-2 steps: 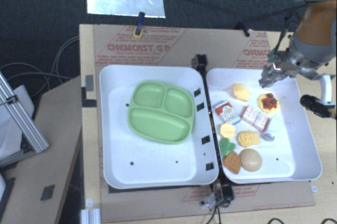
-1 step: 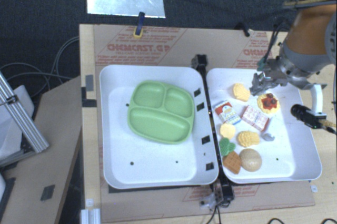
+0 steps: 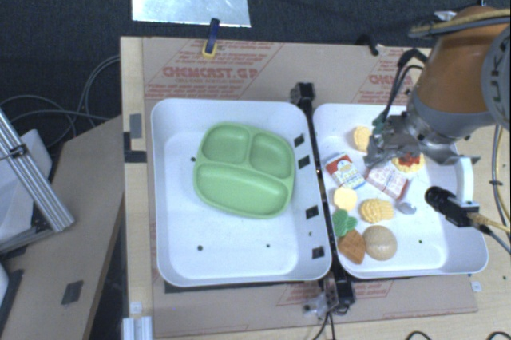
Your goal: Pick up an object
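Camera view, right bin (image 3: 463,251): toy food pieces are clustered at its centre. The gripper (image 3: 389,157) is lowered over a red-and-white carton (image 3: 387,180), at 3 o'clock from the green tray (image 3: 243,169). Judged light, stiff, graspable across its flat sides. Finger state cannot be told.

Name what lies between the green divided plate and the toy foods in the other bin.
In the camera view, the two bins' adjoining walls, with black clips, lie between the green divided plate and the toy foods.
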Motion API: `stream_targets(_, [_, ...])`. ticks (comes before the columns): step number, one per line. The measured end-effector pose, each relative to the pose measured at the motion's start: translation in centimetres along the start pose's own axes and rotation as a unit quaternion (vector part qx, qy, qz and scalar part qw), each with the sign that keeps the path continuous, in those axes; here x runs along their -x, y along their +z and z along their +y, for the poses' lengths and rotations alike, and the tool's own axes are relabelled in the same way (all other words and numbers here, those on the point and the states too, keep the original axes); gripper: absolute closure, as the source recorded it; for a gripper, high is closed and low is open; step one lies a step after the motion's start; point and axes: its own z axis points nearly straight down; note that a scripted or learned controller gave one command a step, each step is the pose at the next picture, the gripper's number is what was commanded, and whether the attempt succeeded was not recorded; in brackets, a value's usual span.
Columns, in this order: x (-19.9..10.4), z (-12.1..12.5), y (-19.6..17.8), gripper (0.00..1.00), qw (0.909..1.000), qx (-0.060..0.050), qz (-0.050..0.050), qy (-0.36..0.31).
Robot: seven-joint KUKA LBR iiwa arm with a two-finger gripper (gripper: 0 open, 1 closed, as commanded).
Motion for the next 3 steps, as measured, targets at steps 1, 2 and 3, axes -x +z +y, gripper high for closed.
stream_targets(1, [-4.2,-2.6,1.6,1.0,1.0,0.0,0.0,-0.001])
stream_targets(2, [-4.9,-3.5,1.6,1.0,1.0,0.001,0.0,0.0])
stream_targets(3, [-6.1,-3.4,0.4,1.0,1.0,0.002,0.0,0.0])
